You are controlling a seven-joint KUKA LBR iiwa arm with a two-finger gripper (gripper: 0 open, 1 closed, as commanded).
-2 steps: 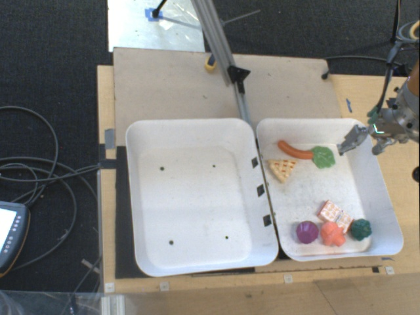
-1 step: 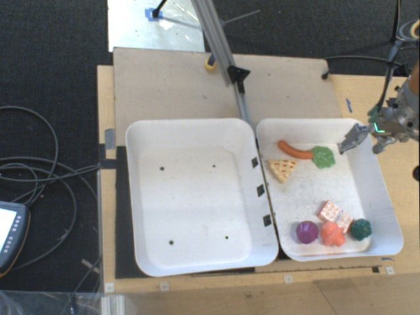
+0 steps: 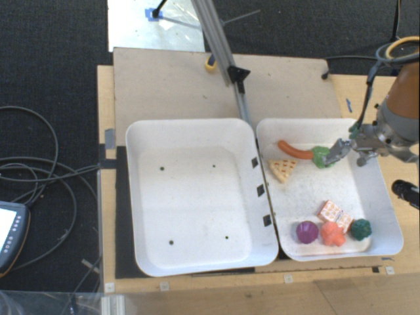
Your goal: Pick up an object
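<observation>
The right bin (image 3: 377, 195) holds an orange carrot (image 3: 295, 151) with a green top (image 3: 320, 156) at its back. A yellow cheese wedge (image 3: 283, 169) lies just below the carrot. Along the front of the bin sit a purple piece (image 3: 306, 231), an orange piece (image 3: 333, 233), two pink-and-white blocks (image 3: 329, 210) and a dark green piece (image 3: 360, 228). My gripper (image 3: 351, 153) hangs over the back right of this bin, open, nothing between its fingers. Its left finger (image 3: 338, 151) is right beside the carrot's green top.
The left bin (image 3: 141, 195) stands next to the right one, sharing a middle rim. A grey pole (image 3: 216, 35) slants across the back of the bench. Cables and a tablet lie on the floor to the left.
</observation>
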